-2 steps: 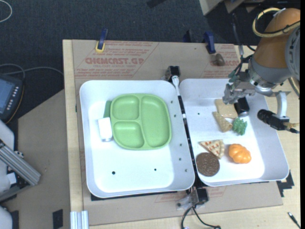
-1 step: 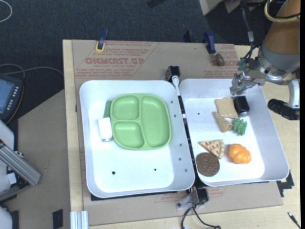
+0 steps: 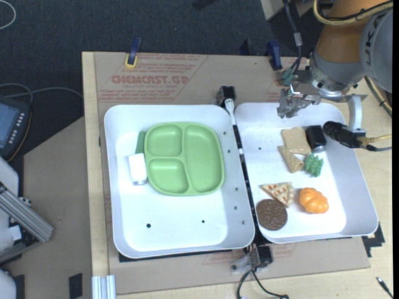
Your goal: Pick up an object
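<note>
Seen from above the bench, the gripper (image 3: 292, 106) hangs over the far edge of the right bin (image 3: 355, 220); nothing shows between its fingers, though whether they are open or closed cannot be told. Below it lie bread (image 3: 294, 147), a black block (image 3: 315, 136), broccoli (image 3: 313, 164), a pizza slice (image 3: 278, 192), a cookie (image 3: 272, 214) and an orange pumpkin (image 3: 313, 200). The left bin (image 3: 124, 217) holds a green plate (image 3: 184, 159).

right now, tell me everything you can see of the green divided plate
The green divided plate is pale green, looks like matte plastic, a rounded square with three compartments: two smaller on its left, one long on its right. It lies flat, right side up, in the left bin, slightly rotated. A white block sits against its left edge.
</note>
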Robot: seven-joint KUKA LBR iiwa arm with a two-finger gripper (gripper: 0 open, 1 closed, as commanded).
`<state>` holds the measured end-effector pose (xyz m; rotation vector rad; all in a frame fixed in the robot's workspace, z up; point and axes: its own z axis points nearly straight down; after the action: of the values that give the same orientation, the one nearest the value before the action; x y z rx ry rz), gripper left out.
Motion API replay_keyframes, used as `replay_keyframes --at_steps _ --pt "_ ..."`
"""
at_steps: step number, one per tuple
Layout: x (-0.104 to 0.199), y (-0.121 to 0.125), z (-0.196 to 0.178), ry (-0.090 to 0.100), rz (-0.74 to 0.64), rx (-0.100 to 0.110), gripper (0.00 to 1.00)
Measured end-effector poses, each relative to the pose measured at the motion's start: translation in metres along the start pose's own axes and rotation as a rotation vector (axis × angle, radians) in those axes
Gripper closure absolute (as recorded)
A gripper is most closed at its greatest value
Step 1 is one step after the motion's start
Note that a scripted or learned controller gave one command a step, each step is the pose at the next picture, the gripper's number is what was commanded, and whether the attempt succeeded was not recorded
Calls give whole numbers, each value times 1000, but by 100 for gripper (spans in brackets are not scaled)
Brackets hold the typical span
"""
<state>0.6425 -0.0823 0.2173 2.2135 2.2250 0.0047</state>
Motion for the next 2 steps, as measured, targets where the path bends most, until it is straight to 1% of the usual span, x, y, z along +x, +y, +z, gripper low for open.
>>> replay_keyframes --at_steps 1,2 --pt "-8 -8 -17 -1 5 0 100" --pt "-12 -4 3 0 6 7 100"
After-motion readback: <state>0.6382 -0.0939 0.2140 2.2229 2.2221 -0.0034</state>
